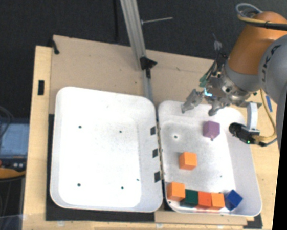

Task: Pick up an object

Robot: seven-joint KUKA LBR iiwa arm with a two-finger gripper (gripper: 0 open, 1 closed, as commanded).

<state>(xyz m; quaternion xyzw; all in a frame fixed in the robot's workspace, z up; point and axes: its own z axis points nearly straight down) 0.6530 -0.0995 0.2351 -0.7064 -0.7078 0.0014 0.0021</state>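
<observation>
Gripper [202, 106] spread wide, empty, poised over right bin [246, 165] far edge. Purple block [211, 129] nearest; nothing grasped yet, whole pick remains.

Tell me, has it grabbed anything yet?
Not yet. The gripper hangs open above the far end of the right bin, nothing between its fingers. The purple block nearest it, the orange cube and the row of blocks all lie in the bin. The whole pick remains.

bins [98, 148]: white plastic, matt, faintly speckled
bench [97, 65]: pale wood board, matt
arm [255, 37]: glossy orange band, smooth grey shell
blocks [188, 160]: matt, smooth
</observation>
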